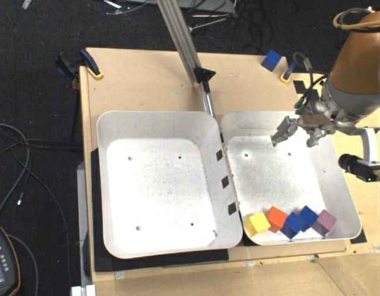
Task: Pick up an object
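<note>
Several small blocks lie in a row along the right bin's (338, 184) near edge: a yellow block (258, 223), an orange block (276, 217), two blue blocks (300, 221) and a purple block (324, 222). My gripper (297, 134) hangs over the far part of the right bin, well apart from the blocks. Its two fingers (281, 132) stand spread, open, with nothing between them.
The left bin (103, 165) lies beside the right one, with black tabs along the shared rim. A slanted metal pole (184, 42) crosses the back of the bench. A blue cube (271, 60) sits on the bench at the back right. Clamps grip the bench's far corners.
</note>
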